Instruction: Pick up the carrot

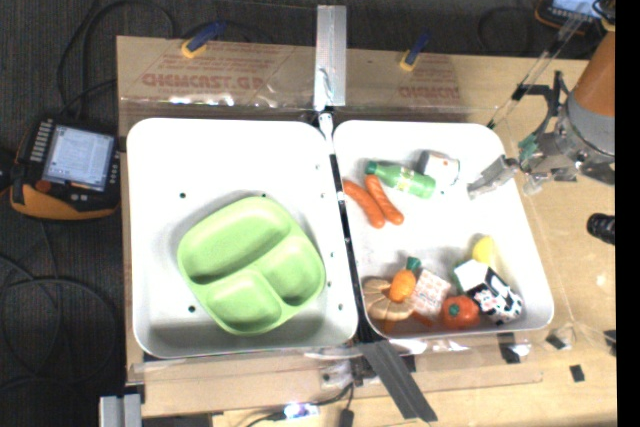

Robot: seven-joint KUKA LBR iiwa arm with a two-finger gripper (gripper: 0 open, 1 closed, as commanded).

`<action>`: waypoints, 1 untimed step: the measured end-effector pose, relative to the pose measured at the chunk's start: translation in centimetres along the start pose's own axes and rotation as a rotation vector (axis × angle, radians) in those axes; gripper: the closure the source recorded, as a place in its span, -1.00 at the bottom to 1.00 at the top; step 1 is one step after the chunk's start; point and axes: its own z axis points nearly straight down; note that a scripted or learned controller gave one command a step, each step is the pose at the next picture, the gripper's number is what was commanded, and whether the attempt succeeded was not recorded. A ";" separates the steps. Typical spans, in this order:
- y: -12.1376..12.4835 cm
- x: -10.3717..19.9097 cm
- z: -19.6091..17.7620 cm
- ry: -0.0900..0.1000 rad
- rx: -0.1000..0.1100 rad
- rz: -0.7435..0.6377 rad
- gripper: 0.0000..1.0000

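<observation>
Carrot [405,283] is lying at the lower middle of the right bin [520,225], among toys; the gripper [497,177] is hovering wide, holding nothing, at the frame's right.

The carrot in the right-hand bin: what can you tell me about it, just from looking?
The carrot looks like smooth orange toy plastic, made of two slim sticks lying side by side and touching. It lies flat on the floor of the right bin, slanting from upper left to lower right, close to the wall between the bins. A green bottle lies just above it, very near one end. The gripper is off to its right, not touching it.
</observation>
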 end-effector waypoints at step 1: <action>0.1 0.1 -0.9 -0.003 0.001 -0.002 1.00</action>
